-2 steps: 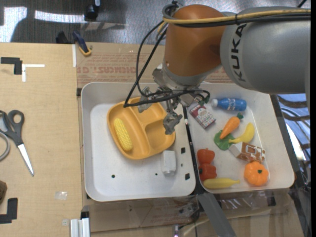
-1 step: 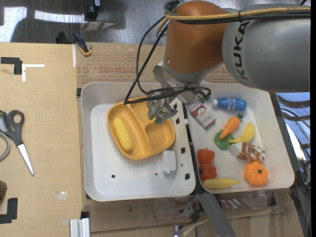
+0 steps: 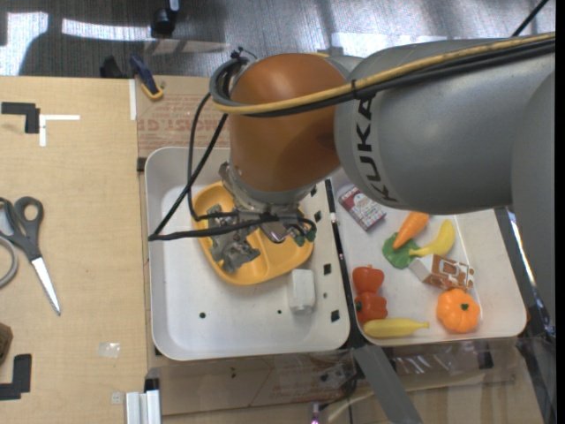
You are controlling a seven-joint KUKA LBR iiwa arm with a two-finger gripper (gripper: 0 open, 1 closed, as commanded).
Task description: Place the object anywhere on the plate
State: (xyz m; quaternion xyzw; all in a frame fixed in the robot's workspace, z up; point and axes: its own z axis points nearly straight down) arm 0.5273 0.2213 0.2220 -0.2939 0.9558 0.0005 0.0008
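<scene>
The grey two-finger gripper below the arm's orange band is hanging low over the shallow yellow plastic plate in the left white bin, but whether it is open or closed, and whether it is carrying anything, cannot be told amid the cables and metal parts. A small white rectangular block is lying on the bin floor just beside the plate's near edge, its long axis running roughly toward and away from the camera. In the right white bin are sitting a toy carrot, bananas, a red pepper, an orange pumpkin and a red-and-white box.
</scene>
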